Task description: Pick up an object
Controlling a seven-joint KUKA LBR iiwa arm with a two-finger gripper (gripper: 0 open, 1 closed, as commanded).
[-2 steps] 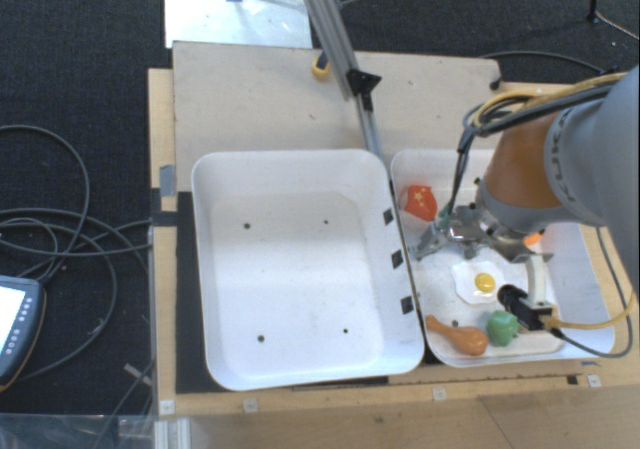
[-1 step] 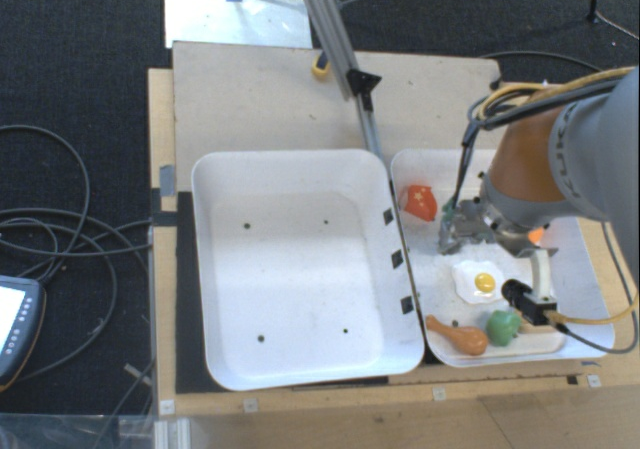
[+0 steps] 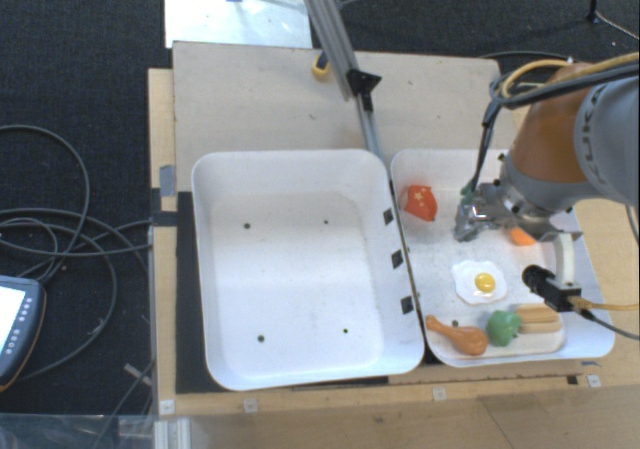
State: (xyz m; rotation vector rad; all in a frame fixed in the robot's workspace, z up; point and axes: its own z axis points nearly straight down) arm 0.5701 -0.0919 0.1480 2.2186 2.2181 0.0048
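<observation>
The left bin (image 3: 290,267) sits on the bench (image 3: 250,97), its white floor marked by a few small dark dots. All places below are given from the fried egg (image 3: 478,283), which lies flat on the floor of the right bin (image 3: 600,342).

Up and to the left of the fried egg, near the wall shared with the left bin, rests a red strawberry-like toy (image 3: 419,202). Below and a little left of the egg lies a brown chicken drumstick (image 3: 458,334), its thick end pointing right. Just below and right of the egg sits a green vegetable toy (image 3: 503,326), touching a tan hot dog bun (image 3: 538,318) at its right.

Directly above the egg, close to it but apart, the gripper (image 3: 468,229) hangs low over the bin floor; the fingers are blurred against the metal, so I cannot tell how far they are spread, and nothing is seen between them. Up and right of the egg a small orange piece (image 3: 521,235) peeks from under the wrist. The arm (image 3: 580,137) stretches away to the right.
</observation>
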